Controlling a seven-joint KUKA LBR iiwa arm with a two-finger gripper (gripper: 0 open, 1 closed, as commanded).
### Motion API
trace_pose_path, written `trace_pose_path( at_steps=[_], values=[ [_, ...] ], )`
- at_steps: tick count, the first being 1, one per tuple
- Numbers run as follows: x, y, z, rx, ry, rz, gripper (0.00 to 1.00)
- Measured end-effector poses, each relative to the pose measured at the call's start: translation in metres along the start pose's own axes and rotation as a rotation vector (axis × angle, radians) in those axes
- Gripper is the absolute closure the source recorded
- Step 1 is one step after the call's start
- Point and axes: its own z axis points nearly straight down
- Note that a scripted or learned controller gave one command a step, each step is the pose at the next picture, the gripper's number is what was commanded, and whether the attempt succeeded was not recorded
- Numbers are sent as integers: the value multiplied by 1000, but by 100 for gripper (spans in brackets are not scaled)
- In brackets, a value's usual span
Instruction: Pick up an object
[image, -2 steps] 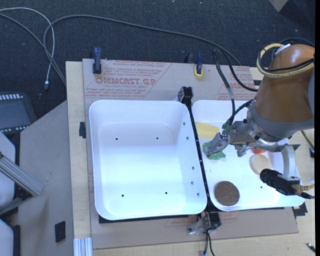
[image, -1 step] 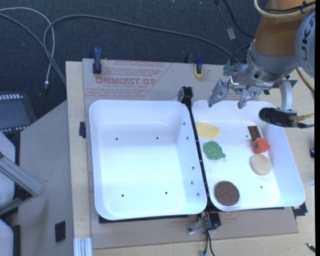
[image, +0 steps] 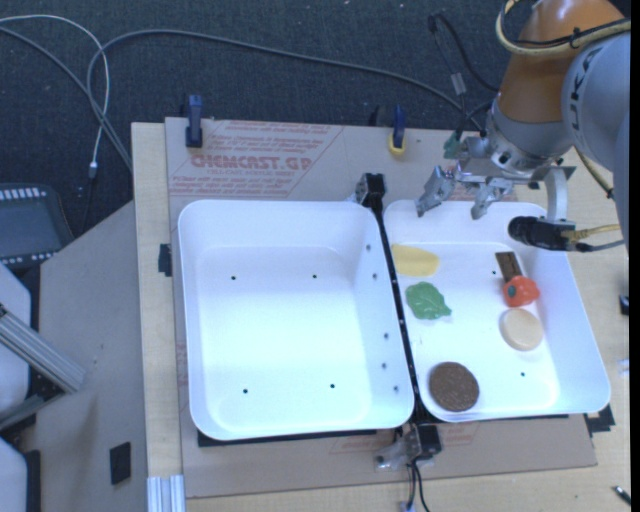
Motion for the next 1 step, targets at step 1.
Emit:
trace_pose_path(
  at_steps=[1],
  values=[
    [80, -14, 36, -5, 2, -9, 0]
  ],
)
